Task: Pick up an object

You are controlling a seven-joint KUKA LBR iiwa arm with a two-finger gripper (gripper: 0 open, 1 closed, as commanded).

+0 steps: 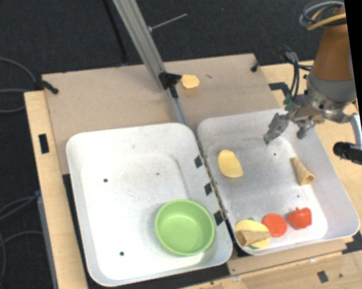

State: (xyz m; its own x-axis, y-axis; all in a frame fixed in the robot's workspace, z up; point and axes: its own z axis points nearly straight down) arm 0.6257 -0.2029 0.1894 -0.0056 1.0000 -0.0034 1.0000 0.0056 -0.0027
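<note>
My gripper [290, 127] hangs open over the far right part of the right bin [252, 130], with nothing between its fingers. Below it lies a tan cone-shaped piece [302, 170]. A yellow lemon-like object [230, 164] rests in the bin's left half. Along the near edge sit a yellow and tan item [252, 233], an orange-red tomato [274, 225] and a red pepper-like object [300, 218]. A green bowl [184, 227] stands in the left bin [103, 158] at its near right corner.
A small yellow object [190, 81] lies on the bench behind the bins. A metal post [143, 39] rises from the bench between the bins' far edge. Cables trail on the dark floor at the left.
</note>
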